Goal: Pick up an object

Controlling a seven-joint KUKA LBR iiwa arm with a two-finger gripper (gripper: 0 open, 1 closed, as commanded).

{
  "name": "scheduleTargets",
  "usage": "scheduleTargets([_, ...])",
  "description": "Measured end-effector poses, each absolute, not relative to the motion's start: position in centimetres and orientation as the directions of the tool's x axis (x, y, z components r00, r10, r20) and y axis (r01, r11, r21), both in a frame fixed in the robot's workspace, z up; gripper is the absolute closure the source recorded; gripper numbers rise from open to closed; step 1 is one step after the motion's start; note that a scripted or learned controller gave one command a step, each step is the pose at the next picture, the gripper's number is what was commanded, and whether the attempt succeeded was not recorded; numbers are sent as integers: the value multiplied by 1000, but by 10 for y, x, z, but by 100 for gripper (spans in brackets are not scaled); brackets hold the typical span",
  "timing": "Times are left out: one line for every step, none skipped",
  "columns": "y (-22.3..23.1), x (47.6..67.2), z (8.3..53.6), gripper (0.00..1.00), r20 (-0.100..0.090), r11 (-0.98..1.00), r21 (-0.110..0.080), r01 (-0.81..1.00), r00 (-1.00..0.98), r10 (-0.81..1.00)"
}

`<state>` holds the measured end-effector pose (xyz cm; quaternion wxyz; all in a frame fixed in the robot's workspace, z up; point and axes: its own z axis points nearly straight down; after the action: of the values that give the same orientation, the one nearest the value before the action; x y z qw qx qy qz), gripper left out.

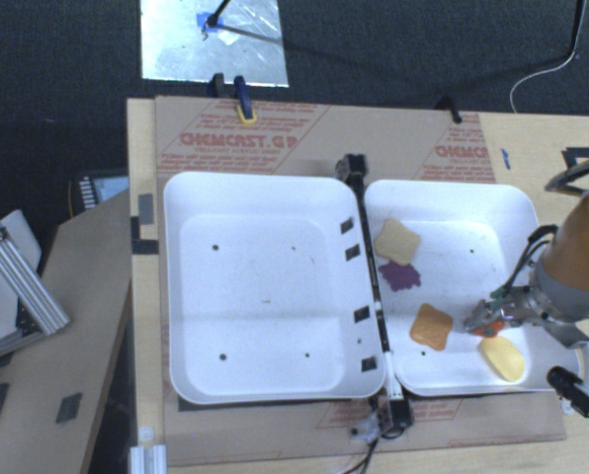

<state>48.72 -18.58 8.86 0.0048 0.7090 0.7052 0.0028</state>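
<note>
1. Nearest to me, the yellow piece (503, 358) lies in the front right corner of the right bin (492, 200), just below the arm's tip.
2. The hand (489, 318) sits low in that same bin, just above the yellow piece and right beside the orange block (432, 327). Can't tell if it's wide or narrow, and I see nothing clearly held.
3. The orange block rests on the bin floor, left of the hand.
4. Further back, a purple thing (401, 276) lies near the divider, with a tan block (396, 240) touching its far side.
5. The left bin (191, 205) sits alongside on the desk (304, 136).
6. Beyond that, a shiny sheet (213, 26) lies on the dark floor.
</note>
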Motion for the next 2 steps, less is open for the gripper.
scheduleTargets([-143, 525, 133, 100, 0, 8, 7, 1000, -8, 1000])
scheduleTargets([-97, 487, 230, 100, 1, 8, 9, 1000, -8, 1000])
